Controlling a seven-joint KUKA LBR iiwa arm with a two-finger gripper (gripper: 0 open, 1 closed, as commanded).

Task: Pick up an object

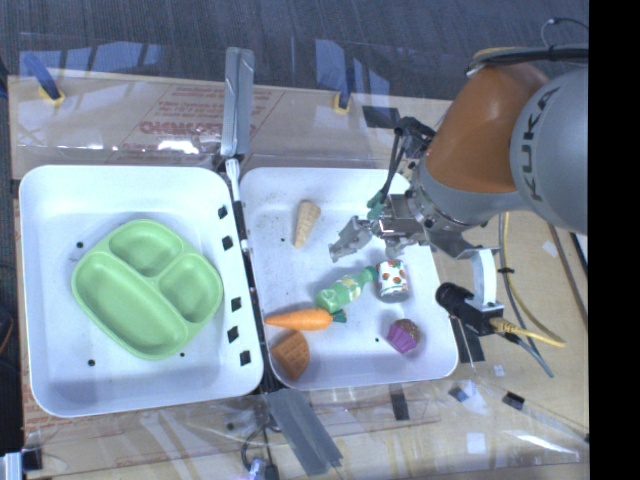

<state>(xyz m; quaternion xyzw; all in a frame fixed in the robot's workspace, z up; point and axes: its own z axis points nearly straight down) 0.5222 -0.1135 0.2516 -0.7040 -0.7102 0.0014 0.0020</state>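
— While the arm is reaching in from the right, what writing are you reading?

— White letters are running down its grey casing near the right edge; they are looking like "KU", with the rest cut off. Red printing is showing through the clear sheet on the counter behind the left bin, but it is lying upside down and too faint for me to read.

— And the hand?

— The hand is hanging low over the right bin, its metal fingers pointing left. Nothing is sitting between them. Whether they are spread or pressed together I cannot tell; the parts are blurring into one grey shape.

— Where are the objects lying?

— All in the right bin. A cream cone-shaped piece is lying near the back, well left of the hand. A small can with a red-and-white label is standing just below the hand; its label is too small to read. A green packet is touching the can's left side. An orange toy carrot is lying just beside the packet. A brown rounded piece is sitting at the front wall, partly cut by the rim. A purple cupcake-like toy is resting near the front right corner.

— And the left bin?

— A green divided plate with three compartments is lying in it.
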